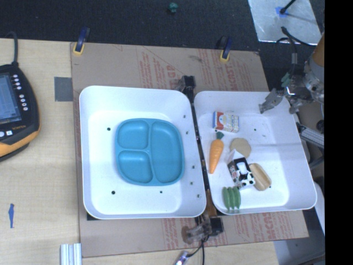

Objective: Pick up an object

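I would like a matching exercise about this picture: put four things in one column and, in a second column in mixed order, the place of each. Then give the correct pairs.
Things:
1. blue divided plate
2. toy carrot
3. green pea pods
4. gripper

Places:
A. at the near edge of the right bin
B. in the middle of the left bin
C. above the far right corner of the right bin
D. in the right bin close to its left wall, tip pointing to the near side

Pairs: 1-B, 2-D, 3-A, 4-C
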Controlling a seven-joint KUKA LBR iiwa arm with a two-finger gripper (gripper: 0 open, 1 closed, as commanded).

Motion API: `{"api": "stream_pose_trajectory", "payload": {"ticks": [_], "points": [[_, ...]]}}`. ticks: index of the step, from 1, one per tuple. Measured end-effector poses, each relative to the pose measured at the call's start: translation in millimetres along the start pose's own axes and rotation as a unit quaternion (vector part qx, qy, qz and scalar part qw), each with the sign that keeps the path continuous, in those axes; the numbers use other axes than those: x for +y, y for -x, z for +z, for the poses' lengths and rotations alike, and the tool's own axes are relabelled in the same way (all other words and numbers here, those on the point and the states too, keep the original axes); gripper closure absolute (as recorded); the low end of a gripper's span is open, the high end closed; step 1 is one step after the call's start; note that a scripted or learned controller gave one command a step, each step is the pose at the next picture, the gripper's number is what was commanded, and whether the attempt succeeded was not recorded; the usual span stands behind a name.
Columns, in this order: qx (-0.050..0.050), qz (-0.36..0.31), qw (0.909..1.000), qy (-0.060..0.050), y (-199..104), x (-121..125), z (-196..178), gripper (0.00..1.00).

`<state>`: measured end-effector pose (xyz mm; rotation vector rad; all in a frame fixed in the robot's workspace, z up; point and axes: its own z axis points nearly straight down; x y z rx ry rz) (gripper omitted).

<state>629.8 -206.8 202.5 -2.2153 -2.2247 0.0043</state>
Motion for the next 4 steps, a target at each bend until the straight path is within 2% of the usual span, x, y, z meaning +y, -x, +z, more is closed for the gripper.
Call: {"api": "stream_pose_trajectory", "payload": {"ticks": [1,2,3,4], "points": [[0.000,0.000,1.0000,-0.001,-57,-73,51,0.00],[0.000,0.000,1.0000,0.000,-80,-106,112,0.00],[0.000,-0.001,1.0000,0.000,-73,-153,112,0.00],[0.000,-0.003,1.0000,0.000,-72,-153,101,1.00]]}}
